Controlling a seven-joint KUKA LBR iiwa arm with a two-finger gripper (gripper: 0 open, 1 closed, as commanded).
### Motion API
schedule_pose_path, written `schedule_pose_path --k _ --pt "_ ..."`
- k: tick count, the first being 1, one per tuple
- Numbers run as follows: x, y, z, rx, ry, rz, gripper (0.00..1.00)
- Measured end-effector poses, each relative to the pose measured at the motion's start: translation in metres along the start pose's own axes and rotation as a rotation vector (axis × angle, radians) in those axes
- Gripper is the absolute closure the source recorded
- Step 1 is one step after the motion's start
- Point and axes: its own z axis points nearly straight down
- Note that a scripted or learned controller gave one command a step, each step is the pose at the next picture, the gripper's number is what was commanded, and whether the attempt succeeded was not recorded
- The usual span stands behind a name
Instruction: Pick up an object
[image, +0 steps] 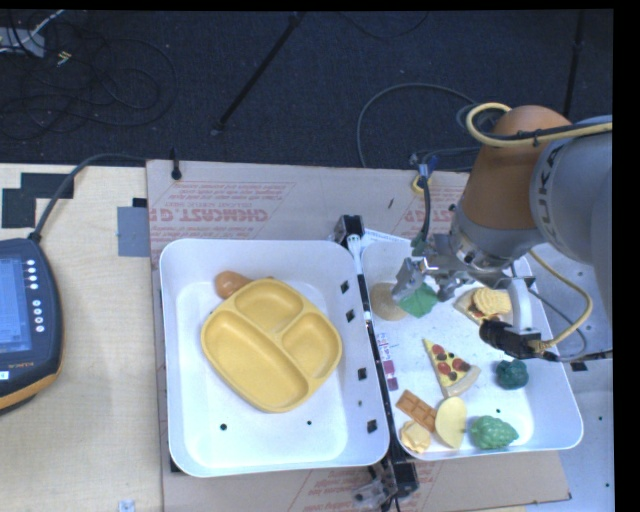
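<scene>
Green block sits under the gripper in the right bin; whether it is pinched, I cannot tell; likely light, stiff; best gripped across flat sides.

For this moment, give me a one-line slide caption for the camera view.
Arm's gripper low over a green block in the right bin of toy food; yellow divided plate in the left bin.

We are counting two white bins, one yellow divided plate, one pizza slice beside it.
</scene>
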Motion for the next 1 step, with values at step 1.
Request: schedule_pose_path --k 1 --pt "0.0554 -0.0123 -0.0285 0.005 0.0 0.0 1.0"
